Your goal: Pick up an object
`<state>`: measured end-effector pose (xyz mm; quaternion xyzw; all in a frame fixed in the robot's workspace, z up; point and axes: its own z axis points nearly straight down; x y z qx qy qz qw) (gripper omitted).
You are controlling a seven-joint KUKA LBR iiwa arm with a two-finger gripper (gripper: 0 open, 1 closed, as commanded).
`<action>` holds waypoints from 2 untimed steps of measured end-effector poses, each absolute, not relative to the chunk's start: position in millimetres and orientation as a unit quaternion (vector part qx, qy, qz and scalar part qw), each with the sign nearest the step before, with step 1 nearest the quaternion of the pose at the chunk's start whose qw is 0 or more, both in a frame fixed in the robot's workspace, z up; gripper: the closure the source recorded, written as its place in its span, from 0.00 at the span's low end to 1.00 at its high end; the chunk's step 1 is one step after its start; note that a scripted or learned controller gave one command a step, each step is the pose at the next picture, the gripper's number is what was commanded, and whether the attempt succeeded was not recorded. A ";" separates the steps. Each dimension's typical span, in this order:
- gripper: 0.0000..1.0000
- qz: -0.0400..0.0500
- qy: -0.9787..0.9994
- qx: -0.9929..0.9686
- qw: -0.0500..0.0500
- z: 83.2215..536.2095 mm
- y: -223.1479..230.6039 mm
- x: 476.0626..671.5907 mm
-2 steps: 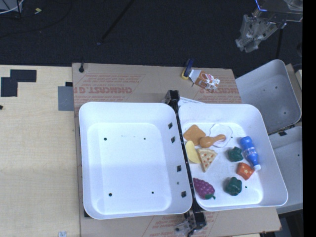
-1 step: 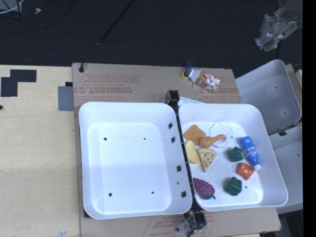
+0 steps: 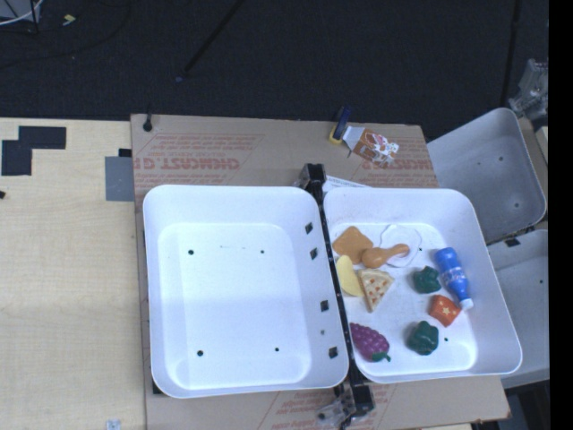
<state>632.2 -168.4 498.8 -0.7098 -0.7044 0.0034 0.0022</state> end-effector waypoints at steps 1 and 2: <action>1.00 0.001 -0.706 -0.708 0.000 490.6 -215.2 644.4; 1.00 0.000 -0.708 -0.706 -0.001 532.5 -169.0 644.0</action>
